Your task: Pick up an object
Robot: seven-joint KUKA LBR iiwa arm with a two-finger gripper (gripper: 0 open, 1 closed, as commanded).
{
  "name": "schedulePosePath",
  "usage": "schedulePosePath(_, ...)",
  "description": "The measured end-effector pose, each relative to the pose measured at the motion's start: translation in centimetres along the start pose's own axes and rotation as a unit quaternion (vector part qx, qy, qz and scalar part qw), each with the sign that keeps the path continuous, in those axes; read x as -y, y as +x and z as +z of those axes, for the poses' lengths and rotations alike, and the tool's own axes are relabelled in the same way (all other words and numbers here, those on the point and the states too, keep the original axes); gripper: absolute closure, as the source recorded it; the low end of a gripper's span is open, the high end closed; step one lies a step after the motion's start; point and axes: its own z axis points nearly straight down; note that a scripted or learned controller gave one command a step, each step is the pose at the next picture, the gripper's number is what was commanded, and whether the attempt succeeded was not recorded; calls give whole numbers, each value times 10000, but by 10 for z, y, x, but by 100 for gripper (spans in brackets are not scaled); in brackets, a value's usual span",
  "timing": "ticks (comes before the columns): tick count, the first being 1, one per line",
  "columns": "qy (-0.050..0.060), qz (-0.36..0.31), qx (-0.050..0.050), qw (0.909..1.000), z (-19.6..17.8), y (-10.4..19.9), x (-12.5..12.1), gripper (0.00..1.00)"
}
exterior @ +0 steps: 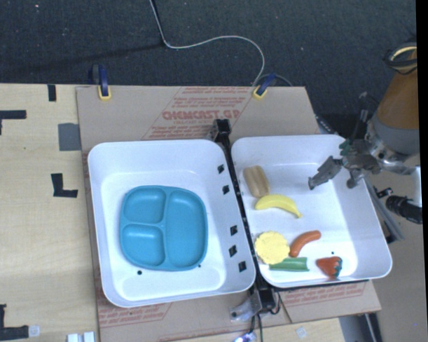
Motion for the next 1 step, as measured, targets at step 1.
schedulePosePath(1, -68, -20, 15, 10000, -8, 1, -3, 0)
